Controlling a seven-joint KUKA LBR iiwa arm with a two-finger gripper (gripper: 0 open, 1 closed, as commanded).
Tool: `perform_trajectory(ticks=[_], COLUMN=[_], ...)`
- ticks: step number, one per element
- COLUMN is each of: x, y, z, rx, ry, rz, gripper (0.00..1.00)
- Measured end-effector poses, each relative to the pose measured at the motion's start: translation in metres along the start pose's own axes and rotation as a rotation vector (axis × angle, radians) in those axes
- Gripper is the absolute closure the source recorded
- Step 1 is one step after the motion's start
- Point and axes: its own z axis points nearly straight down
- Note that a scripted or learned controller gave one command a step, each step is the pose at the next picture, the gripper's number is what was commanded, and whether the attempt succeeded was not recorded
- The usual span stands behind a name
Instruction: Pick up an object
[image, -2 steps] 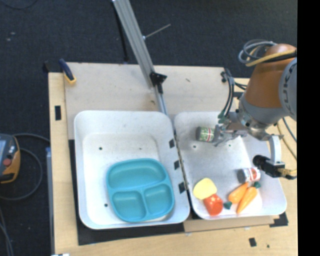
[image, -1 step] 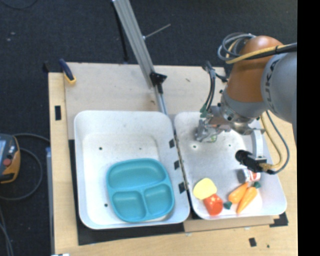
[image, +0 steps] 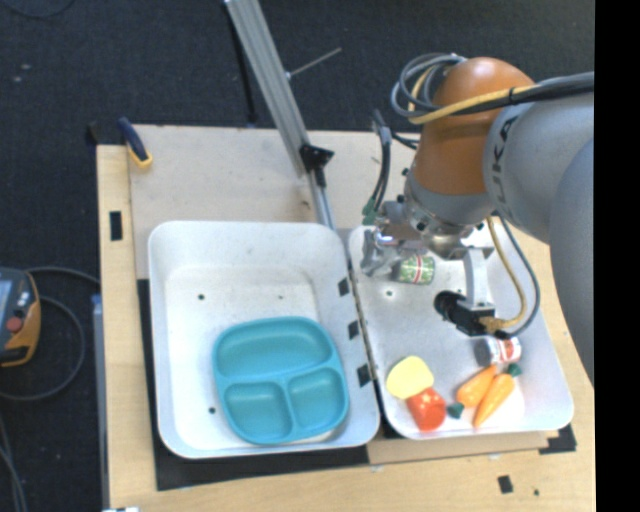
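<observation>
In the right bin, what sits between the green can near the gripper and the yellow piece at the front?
In the camera view, only bare white bin floor lies between the green can and the yellow piece.

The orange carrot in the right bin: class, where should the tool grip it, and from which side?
Grip the carrot across its thick middle, coming straight down from above. It lies flat and slanted, so the fingers should straddle its narrow width. The small bottle and red pepper crowd its ends, so avoid those.

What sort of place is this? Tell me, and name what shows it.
Probably a robotics lab test bench: a robot arm reaches over two white bins, toy food like a carrot lies in one, and cables run across the dark floor.
</observation>
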Motion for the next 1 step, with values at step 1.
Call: perform_trajectory(ticks=[1], x=[0.0467], y=[0.0152], z=[0.0126], rx=[0.001], ry=[-0.001], rz=[0.001], gripper=[1.00])
